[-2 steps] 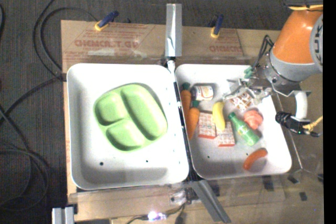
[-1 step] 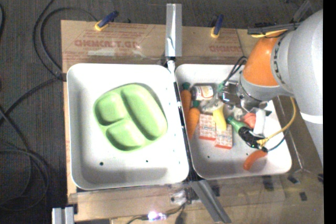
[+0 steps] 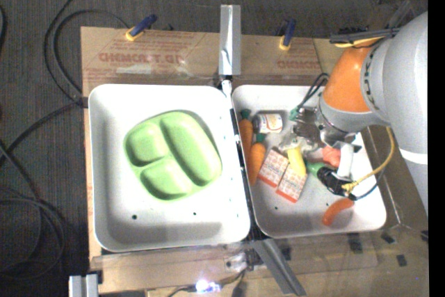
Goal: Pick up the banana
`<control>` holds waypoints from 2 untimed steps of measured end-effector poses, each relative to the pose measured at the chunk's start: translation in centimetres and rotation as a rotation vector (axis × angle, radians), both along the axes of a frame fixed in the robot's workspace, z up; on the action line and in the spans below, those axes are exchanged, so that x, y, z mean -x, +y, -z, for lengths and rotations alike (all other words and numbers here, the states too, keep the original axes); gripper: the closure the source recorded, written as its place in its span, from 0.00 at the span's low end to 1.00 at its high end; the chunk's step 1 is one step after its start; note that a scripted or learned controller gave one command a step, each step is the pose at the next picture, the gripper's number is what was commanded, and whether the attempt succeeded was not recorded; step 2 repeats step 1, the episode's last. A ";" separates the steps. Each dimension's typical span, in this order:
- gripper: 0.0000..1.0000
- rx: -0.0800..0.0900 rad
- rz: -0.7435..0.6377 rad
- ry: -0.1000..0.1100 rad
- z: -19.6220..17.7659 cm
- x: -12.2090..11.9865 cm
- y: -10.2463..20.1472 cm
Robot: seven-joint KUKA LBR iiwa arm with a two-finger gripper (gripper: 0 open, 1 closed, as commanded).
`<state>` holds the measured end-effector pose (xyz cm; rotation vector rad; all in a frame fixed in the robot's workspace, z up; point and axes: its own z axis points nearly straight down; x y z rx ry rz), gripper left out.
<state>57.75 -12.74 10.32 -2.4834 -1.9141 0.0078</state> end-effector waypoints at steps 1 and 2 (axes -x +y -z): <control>1.00 0.006 0.008 -0.005 -11.5 -6.2 2.3; 1.00 0.006 0.008 -0.005 -11.5 -6.2 2.3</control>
